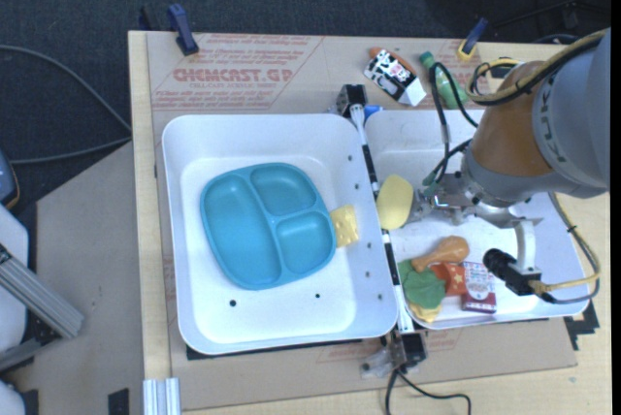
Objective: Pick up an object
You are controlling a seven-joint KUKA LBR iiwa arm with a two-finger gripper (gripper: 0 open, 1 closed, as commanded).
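Arm's down in the right bin point(408, 137), gripper point(425, 203) right next to the lemon point(394, 201). Can't tell if the jaws are apart or together. Blue plate point(267, 224) sits in the left bin point(194, 146).

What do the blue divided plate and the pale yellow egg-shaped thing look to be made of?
Blue divided plate: likely moulded plastic, semi-gloss, judging by its uniform colour and soft sheen on the compartment ridges. Pale yellow egg-shaped thing: probably a plastic or foam toy, matt and smooth, with no clear highlights; which one is uncertain.
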